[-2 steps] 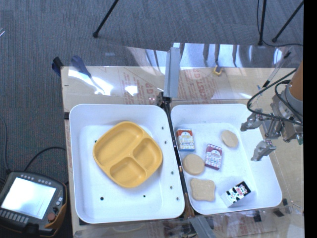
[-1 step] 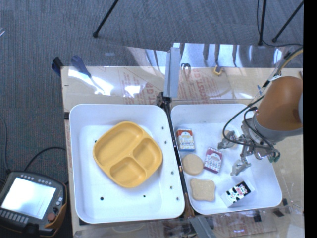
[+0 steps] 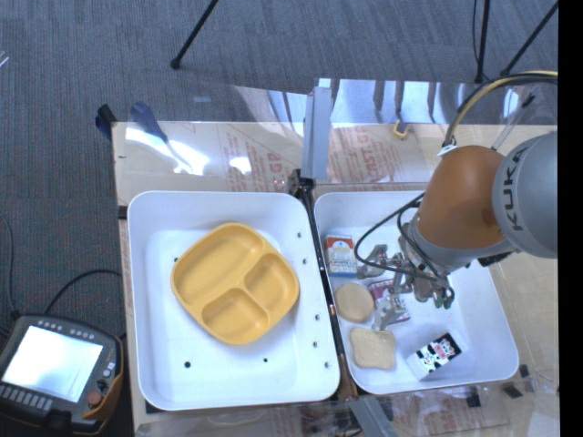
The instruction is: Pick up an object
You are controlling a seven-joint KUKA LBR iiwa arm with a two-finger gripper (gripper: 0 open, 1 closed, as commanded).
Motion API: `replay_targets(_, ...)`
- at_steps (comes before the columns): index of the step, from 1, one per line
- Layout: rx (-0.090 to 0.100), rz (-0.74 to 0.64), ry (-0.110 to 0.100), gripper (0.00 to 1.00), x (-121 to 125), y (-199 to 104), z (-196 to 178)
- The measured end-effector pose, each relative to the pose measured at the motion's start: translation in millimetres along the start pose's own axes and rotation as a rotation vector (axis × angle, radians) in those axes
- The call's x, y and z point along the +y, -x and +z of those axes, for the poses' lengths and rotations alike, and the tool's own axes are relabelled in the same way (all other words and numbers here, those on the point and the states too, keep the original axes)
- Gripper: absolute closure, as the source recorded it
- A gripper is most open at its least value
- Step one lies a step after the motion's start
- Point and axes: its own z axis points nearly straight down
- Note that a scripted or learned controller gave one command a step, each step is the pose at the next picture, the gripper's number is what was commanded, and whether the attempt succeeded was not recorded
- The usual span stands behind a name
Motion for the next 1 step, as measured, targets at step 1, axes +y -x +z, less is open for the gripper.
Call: replay_targets(1, -0.002, -0.002, -0.003, 1.00, -0.8, 1.1, -10.9)
